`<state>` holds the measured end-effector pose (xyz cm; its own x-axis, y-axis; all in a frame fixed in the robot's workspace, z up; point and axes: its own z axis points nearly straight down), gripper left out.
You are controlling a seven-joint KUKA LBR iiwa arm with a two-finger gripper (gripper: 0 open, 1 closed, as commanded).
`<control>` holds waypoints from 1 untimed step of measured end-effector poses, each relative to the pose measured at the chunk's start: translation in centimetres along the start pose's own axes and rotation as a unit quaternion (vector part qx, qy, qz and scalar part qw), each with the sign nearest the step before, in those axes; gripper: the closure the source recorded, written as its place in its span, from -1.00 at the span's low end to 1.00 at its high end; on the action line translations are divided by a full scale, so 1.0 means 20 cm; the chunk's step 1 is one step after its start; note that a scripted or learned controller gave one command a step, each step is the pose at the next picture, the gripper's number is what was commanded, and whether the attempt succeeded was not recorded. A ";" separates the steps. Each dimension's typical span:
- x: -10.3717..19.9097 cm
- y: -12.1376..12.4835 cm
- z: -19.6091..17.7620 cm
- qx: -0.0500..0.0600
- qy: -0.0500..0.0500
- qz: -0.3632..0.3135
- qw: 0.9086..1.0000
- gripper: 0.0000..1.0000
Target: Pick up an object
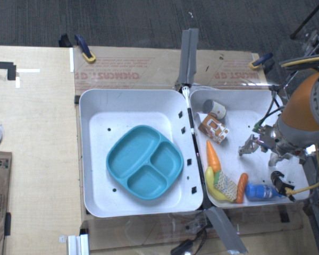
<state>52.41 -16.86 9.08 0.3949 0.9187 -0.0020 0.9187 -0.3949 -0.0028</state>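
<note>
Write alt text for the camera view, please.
The gripper hangs over the right bin, above bare floor beside a carrot, banana and blue bottle. The left bin holds a blue divided plate.

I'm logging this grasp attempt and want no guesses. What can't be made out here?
- Gripper: too small and blurred in the camera view to judge its state.
- Banana: partly covered by the patterned item.
- Blue bottle: far end hidden behind the arm's black cable.

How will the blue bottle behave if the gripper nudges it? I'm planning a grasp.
The blue bottle lies on its side by the right bin's front wall, so it would probably roll. It looks like smooth plastic, likely slippery and light. The sausage-like toy touching its end may block it.
</note>
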 end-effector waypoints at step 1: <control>0.12 -0.31 0.00 0.001 0.001 0.065 0.998 -1.00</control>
<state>47.63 -12.28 9.08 0.5106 0.8598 -0.0013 0.8598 -0.5106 -0.0044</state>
